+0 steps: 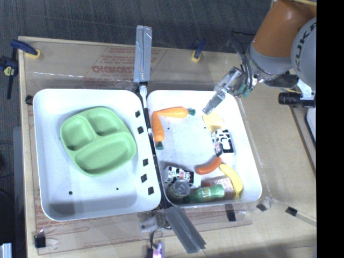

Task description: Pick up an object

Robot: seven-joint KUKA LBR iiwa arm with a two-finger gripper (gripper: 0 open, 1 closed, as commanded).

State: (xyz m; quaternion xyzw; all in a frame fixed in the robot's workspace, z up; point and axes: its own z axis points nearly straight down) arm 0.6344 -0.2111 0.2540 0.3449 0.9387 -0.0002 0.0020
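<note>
Although the arm [279,36] enters at the upper right of the frame, its upper part is cut off by the edge, and the claw [210,107] at its tip is small and seen at a slant, so whether it is open or closed cannot be told. Nothing is visibly held in it. It hangs over the upper right part of the right bin [244,144]. Just below it in the picture lies a pale yellow block [214,121]; the view does not settle whether they touch. Left of the claw lie two carrots [171,112], one along the top of the bin, one pointing down its left wall. Lower down sit a black-and-white printed card [223,141], a red sausage [208,166] and a banana [232,178]. In the bin's lower corner a green bottle [207,193], a tin can [180,188] and a small printed packet [178,173] crowd together, partly overlapping and hard to separate. The left bin [48,160] holds a green divided plate [98,140].
</note>
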